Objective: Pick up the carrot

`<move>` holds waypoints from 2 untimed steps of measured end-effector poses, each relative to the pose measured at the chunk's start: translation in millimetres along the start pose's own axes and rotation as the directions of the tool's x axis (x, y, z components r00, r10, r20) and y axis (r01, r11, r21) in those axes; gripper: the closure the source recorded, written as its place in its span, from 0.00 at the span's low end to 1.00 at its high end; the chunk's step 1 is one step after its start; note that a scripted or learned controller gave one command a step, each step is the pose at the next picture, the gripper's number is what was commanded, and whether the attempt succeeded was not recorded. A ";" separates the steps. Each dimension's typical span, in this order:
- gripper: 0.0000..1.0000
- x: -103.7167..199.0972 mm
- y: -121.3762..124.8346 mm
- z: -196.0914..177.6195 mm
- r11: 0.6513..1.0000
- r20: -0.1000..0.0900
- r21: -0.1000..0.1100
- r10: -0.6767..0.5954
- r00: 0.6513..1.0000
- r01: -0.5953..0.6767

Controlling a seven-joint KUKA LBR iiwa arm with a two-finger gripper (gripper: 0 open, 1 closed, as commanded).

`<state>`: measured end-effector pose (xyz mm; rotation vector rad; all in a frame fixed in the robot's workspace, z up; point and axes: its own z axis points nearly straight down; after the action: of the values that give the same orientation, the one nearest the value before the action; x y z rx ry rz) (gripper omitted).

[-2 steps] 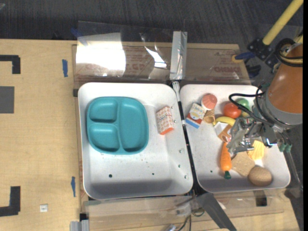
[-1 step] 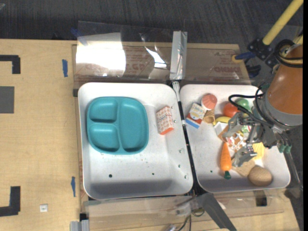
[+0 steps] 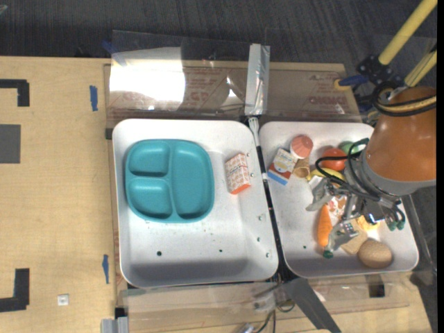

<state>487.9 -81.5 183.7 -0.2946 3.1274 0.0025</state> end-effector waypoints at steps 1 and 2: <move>0.00 -36.4 -38.5 88.7 0.980 0.004 0.002 -0.201 0.980 0.201; 1.00 -38.3 -37.5 78.2 0.980 0.009 0.003 -0.201 0.980 0.201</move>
<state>532.6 -111.1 105.4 -0.6074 3.0720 0.0009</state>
